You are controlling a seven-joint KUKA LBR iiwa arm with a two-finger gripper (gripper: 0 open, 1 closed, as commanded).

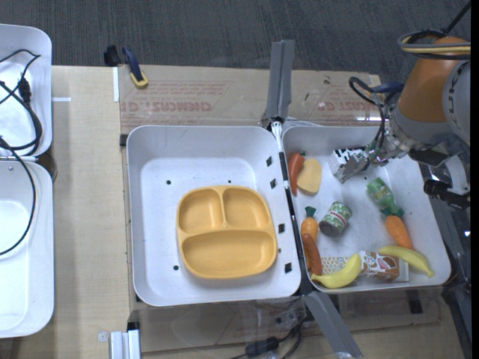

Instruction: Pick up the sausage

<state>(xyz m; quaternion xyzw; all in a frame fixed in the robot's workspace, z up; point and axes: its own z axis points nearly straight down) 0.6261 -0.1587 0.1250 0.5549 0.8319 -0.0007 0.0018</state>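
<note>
The sausage is a short reddish-brown stick lying along the left wall of the right bin, just below a carrot and touching a banana. My gripper hangs low over the upper middle of that bin, to the right of a yellow cheese wedge. It is well apart from the sausage, up and to the right of it. Nothing shows in its grasp.
The right bin also holds a small can, a green bottle, a second carrot, another banana, a packaged snack and a red-orange vegetable. The left bin carries a yellow divided plate.
</note>
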